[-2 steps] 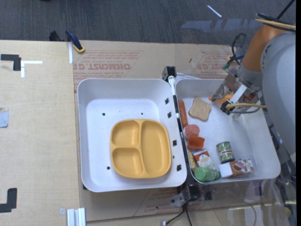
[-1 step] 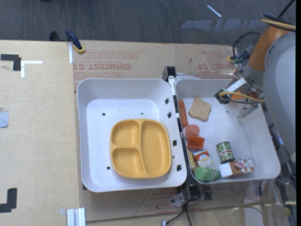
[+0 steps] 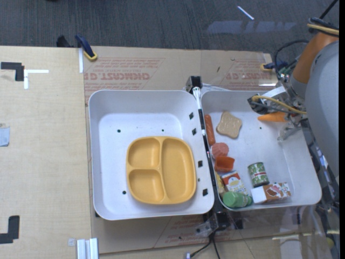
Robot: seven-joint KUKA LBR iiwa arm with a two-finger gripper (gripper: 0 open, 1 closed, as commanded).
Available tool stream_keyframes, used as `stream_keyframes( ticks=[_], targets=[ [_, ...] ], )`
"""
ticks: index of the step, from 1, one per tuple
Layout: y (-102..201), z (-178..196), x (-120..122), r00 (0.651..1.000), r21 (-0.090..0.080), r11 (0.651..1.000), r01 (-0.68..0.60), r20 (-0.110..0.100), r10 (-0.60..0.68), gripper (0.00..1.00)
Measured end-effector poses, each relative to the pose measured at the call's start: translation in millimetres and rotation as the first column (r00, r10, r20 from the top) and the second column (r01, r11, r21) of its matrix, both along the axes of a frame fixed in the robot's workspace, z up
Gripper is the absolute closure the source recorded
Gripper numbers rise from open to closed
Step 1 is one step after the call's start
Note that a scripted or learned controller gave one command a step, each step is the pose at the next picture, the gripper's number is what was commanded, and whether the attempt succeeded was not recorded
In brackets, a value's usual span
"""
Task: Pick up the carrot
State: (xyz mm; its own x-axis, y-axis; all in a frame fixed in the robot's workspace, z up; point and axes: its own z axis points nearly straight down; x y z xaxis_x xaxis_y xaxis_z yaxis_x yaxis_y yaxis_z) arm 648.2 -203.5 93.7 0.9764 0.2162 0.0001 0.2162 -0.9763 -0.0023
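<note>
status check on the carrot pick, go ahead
Gripper up at right bin's far right corner. Carrot right at the gripper, looks raised; grip unconfirmed. Bread slice and can lie apart, nothing blocking.

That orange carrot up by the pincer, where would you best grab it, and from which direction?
Probably across the middle of the carrot, coming from above. It lies nearly level, thin tip toward the toast, so its long sides make the narrowest span. The pincer sits right at it; whether it grips, I cannot tell.
</note>
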Motion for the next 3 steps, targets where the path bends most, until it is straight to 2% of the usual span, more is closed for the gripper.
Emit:
stream_keyframes(
  ticks=[1, 2, 3],
  targets=[
    [-13.4, -1.5, -63.0, 1.000, 0.013, 1.000, 0.015, -0.004, -0.015, 0.00],
    [32.3, -2.9, -112.4, 1.000, 0.002, 1.000, 0.021, -0.006, -0.021, 0.00],
    [62.3, 0.2, -146.9, 1.000, -0.003, 1.000, -0.009, 0.011, 0.009, 0.00]
  ],
)
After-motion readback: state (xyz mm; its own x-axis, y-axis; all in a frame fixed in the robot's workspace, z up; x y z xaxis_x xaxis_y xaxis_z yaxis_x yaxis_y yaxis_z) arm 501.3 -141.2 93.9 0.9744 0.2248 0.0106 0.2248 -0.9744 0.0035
